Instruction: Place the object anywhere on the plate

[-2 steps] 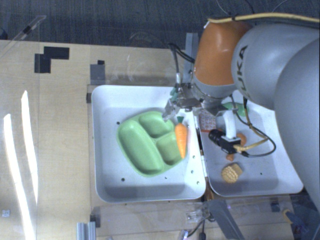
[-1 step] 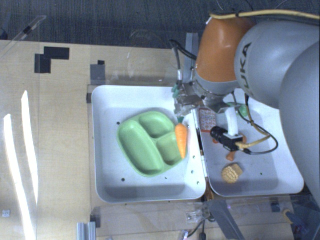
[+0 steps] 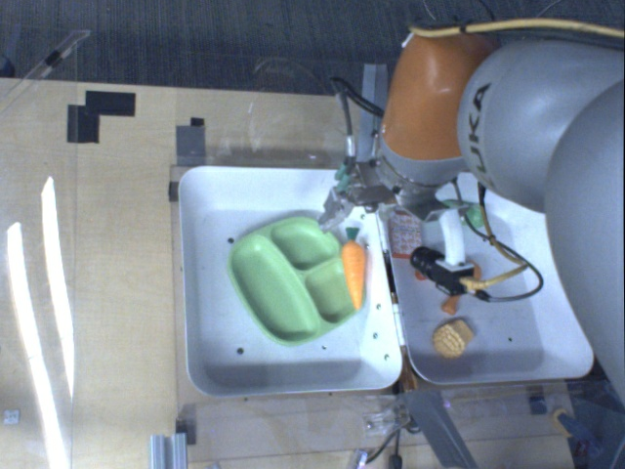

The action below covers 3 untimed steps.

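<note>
A green plate [image 3: 288, 279] with three compartments lies tilted in the left white bin [image 3: 210, 350]. An orange carrot [image 3: 354, 274] with a green top rests along the plate's right rim, partly over the right compartment. My gripper [image 3: 339, 213] hangs over the plate's upper right corner, just above the carrot's green end. The grey arm and its orange band hide the wrist behind it.
In the right bin [image 3: 547, 350] lie a round tan biscuit-like thing [image 3: 451, 337], a small brown piece [image 3: 449, 306], a red and white packet [image 3: 403, 231] and a green item [image 3: 475, 218]. The wall between the two bins [image 3: 394, 311] runs right beside the carrot.
</note>
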Motion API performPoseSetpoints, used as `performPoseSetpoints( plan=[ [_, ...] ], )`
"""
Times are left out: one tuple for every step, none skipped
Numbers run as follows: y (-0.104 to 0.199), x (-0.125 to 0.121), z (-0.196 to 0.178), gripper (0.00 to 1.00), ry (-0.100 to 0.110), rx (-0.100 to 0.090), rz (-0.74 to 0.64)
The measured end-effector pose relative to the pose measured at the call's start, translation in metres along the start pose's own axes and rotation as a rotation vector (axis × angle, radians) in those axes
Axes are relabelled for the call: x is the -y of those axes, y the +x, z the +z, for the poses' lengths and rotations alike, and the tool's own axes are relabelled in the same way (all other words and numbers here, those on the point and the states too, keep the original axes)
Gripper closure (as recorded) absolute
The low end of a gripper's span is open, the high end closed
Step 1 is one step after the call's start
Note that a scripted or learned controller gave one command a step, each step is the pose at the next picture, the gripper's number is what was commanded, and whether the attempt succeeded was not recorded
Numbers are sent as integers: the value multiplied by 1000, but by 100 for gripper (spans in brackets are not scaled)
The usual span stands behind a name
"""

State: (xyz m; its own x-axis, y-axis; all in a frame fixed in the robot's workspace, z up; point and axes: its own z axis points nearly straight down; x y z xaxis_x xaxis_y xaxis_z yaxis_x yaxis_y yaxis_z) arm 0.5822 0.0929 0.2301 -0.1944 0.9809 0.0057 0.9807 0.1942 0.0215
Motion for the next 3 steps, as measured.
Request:
performPoseSetpoints(
  plan=[
    [-22, 53, 44, 0, 18, 4, -204],
    [18, 26, 44, 0, 17, 4, -122],
    [17, 26, 44, 0, 17, 4, -121]
  ],
)
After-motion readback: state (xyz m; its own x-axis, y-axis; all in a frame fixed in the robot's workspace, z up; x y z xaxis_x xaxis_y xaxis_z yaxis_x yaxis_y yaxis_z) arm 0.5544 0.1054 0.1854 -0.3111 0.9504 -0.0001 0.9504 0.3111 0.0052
